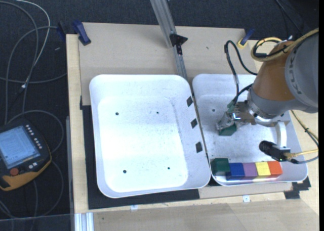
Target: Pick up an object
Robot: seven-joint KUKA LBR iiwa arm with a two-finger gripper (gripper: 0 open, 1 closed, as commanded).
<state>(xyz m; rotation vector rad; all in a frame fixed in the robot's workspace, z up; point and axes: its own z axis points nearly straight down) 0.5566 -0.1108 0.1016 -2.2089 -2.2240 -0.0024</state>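
Status: pick not confirmed. The hand (229, 122) is low in the right shallow white bin (212, 88), at a small dark green block (227, 129) near the bin's middle; whether its grip is open or closed cannot be told. A row of coloured blocks (246, 168) lies along that bin's near edge. Lifting remains. The left white bin (101, 88) adjoins on the brown tabletop (131, 48); a teach pendant (19, 150) rests on dark carpet beyond the left edge

Two shallow white plastic bins (144, 86) speckled with dark flecks, a tan wooden counter (131, 48), and a block row (246, 169) running green, blue, purple, yellow, orange under the grey-and-orange arm (283, 81).
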